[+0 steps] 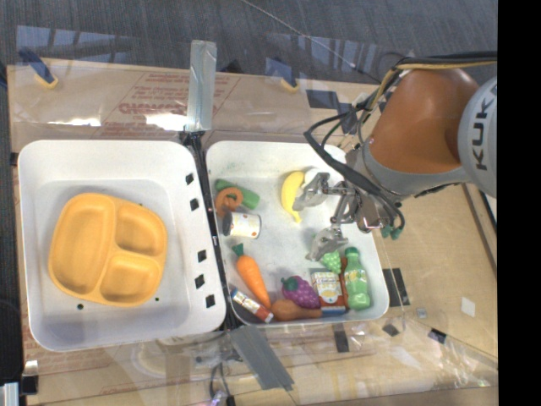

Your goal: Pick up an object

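Note:
My gripper (322,216) hangs over the middle of the right bin (270,155), open, with nothing between its fingers. One finger (314,188) is beside a yellow banana (292,193); the other finger (327,244) is just above a green bottle (356,279) and a small red box (326,286). Along the bin's front lie an orange carrot (252,279), purple grapes (300,292) and a brown sausage-like piece (287,309). Near the bin's left wall are a white cup (243,224) and an orange-and-green toy (232,198).
The left bin (34,311) holds a yellow divided plate (106,248). The grey arm with its orange band (418,121) covers the right bin's far right corner. Cables (338,134) loop above the gripper.

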`<control>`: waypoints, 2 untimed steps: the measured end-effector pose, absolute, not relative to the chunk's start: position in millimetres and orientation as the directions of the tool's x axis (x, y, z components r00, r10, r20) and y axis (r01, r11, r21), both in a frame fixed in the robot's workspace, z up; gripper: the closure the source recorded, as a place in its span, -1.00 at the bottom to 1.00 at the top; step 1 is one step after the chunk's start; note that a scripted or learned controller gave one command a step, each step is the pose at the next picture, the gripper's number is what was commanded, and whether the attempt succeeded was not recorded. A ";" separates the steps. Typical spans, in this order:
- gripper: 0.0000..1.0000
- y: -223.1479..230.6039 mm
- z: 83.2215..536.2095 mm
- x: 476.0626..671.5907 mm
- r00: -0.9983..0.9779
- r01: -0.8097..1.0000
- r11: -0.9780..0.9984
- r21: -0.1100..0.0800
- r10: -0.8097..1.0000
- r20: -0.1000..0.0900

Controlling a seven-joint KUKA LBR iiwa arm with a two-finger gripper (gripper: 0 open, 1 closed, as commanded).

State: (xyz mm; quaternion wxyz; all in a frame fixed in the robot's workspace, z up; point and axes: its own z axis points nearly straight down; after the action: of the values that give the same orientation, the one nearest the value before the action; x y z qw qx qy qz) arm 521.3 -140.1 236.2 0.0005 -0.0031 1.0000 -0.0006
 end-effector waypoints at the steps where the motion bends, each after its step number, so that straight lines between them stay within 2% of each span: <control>1: -1.00 -151.6 104.2 585.6 -0.993 0.114 0.993 0.002 0.114 0.011; 2: -1.00 -208.2 169.3 594.6 -0.994 0.109 0.994 -0.003 0.109 -0.007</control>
State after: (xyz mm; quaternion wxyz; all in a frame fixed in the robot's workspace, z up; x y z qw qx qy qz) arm 594.6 -208.2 169.3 0.0036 0.0545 0.9985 -0.0017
